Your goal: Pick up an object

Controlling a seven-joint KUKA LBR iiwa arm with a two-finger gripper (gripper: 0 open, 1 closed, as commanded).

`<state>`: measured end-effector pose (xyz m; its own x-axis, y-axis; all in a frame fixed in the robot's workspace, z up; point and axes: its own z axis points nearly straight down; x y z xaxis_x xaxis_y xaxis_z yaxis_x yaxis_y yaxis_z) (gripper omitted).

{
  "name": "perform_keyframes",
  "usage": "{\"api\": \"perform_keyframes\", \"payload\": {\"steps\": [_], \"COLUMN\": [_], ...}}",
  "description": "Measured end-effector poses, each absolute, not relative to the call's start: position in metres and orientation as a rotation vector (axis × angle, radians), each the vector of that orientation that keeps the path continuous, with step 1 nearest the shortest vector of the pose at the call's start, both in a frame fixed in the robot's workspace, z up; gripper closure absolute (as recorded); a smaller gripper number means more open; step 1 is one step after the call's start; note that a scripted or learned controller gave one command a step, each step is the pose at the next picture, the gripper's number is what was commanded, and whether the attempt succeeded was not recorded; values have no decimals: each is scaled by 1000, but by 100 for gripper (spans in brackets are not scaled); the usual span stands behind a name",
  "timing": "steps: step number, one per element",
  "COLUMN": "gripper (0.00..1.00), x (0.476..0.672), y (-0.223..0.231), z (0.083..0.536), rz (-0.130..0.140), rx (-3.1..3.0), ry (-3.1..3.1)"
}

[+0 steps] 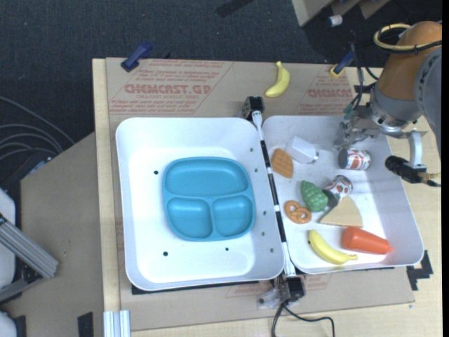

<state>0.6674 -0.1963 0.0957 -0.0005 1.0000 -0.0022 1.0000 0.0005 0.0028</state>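
The grey arm point(410, 69) reaches in from the right, its gripper point(349, 137) pointed steeply downward

Evenly lit from overhead, moderately bright. Soft shadows under bin point(140, 209) rims toward 6 o'clock. Mild glare on white plastic. Slightly soft focus throughout; floor point(56, 34) at 11 o'clock dim, grainy.

The small red-and-white can point(357, 160) lies just below the jaws in the right white bin point(403, 209); the blue three-compartment plastic tray point(208, 196) sits in the left white bin point(140, 188), well leftward.
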Motion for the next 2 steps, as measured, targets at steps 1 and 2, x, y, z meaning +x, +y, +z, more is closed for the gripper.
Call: {"api": "perform_keyframes", "payload": {"steps": [1,2], "gripper": [0,0], "x": [667,667], "y": [-196,-202], "z": [96,85], "rz": [0,-1], "rx": [2219,2221], "ry": [2220,2221]}}
